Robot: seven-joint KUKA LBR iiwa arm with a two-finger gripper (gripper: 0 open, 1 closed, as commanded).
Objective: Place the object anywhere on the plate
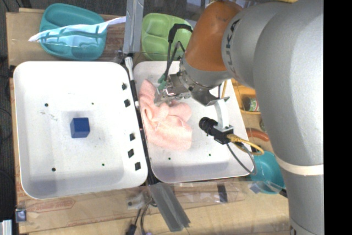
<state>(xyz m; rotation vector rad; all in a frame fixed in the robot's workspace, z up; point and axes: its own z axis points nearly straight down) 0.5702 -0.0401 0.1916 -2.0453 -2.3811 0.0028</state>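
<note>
Lying flat, blue cube (80, 127), square-on.

grey arm (286, 63) with orange wrist band (212, 36); black cables (175, 47) at frame centre; metallic gripper (171, 91) assembly.

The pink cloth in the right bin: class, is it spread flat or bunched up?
Bunched up. The pink cloth lies in rumpled folds on the right bin floor, the gripper at its upper edge.

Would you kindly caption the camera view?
Gripper over pink cloth in right bin; blue cube in left bin.
</note>
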